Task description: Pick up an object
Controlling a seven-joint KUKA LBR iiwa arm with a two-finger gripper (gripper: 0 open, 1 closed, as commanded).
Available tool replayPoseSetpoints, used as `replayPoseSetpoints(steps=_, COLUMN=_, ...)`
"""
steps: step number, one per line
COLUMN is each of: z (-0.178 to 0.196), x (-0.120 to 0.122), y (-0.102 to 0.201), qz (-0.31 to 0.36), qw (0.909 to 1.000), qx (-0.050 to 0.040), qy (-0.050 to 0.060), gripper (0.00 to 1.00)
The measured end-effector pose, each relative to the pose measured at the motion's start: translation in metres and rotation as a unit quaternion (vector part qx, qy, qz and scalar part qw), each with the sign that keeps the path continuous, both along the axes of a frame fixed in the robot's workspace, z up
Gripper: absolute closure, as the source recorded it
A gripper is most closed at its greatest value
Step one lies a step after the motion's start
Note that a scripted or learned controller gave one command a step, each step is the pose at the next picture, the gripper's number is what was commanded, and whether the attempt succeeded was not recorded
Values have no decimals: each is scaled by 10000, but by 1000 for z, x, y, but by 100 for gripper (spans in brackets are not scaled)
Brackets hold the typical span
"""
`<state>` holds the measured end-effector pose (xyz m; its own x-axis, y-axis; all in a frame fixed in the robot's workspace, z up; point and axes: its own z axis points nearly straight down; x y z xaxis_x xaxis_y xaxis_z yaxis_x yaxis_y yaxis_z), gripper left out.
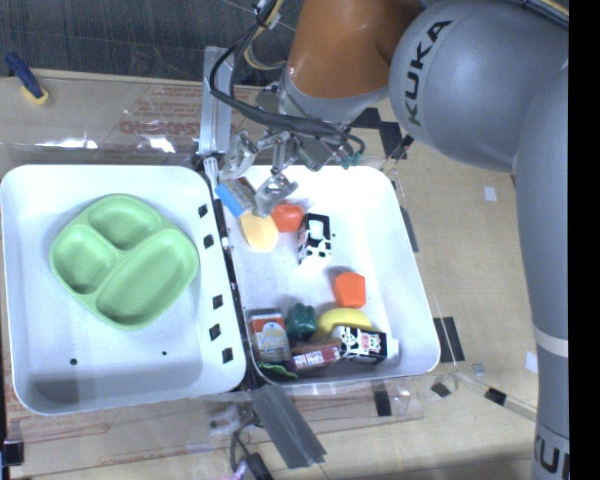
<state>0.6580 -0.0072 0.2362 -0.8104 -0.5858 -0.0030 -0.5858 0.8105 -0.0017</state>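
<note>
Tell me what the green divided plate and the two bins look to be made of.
Green divided plate: likely moulded plastic, matte to satin; uniform pale green, soft rounded compartment edges, faint sheen.
Left bin and right bin: probably thin formed plastic, smooth white; rounded corners and rolled rims, though painted metal can't be ruled out.

You see two smooth white plastic bins (pixel 40 298), a glossy green plastic divided plate (pixel 125 260), the arm's (pixel 480 78) satin grey casing, and shiny bare metal on the gripper (pixel 270 190).
</note>
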Motion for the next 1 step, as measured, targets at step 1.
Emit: replayPoseSetpoints(steps=1, z=-9, x=-1, y=19, qz=-74, qw=10000, qx=1, qy=16, gripper=100)
